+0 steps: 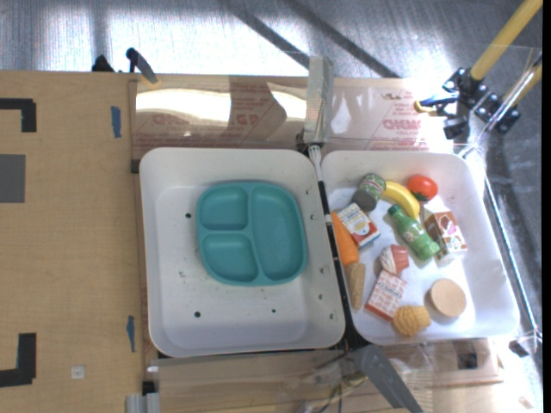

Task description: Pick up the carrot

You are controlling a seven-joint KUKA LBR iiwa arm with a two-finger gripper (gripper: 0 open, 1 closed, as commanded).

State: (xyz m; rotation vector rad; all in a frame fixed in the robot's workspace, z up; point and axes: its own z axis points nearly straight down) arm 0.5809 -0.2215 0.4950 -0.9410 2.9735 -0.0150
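The carrot (344, 243) is a small orange piece lying at the left wall of the right bin (491, 256), just below a small white and orange carton (357, 224). It lies roughly lengthwise along the wall between the two bins, partly tucked under the carton's edge.
The right bin also holds a banana (401, 196), a tomato (422, 186), a green bottle (411, 233), a juice carton (445, 231), a dark can (369, 190), a round biscuit (448, 298), corn (411, 319) and a red packet (386, 293). A teal divided plate (252, 231) sits in the left bin (164, 256).
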